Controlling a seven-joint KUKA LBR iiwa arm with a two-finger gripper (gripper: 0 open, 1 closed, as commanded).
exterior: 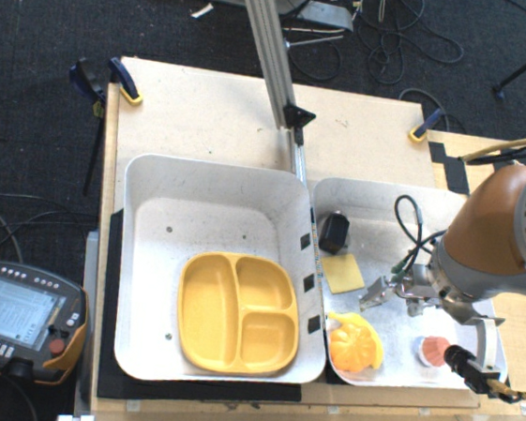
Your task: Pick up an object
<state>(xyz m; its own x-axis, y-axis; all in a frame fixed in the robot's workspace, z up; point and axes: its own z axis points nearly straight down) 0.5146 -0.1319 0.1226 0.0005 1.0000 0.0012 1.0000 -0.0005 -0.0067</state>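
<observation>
Yellow toy [355,345] lay by right bin's [378,197] front edge; gripper [388,290] state unclear, could close short.

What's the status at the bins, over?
Claw low in right bin, grip state unclear. Nothing seen held. Yellow pad beside claw; orange toy, pink piece nearby. Yellow tray in left bin.

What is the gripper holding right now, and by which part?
Nothing visible. The gripper hangs over the right bin, between the yellow sponge and the yellow toy, with no object seen between its fingers.
</observation>
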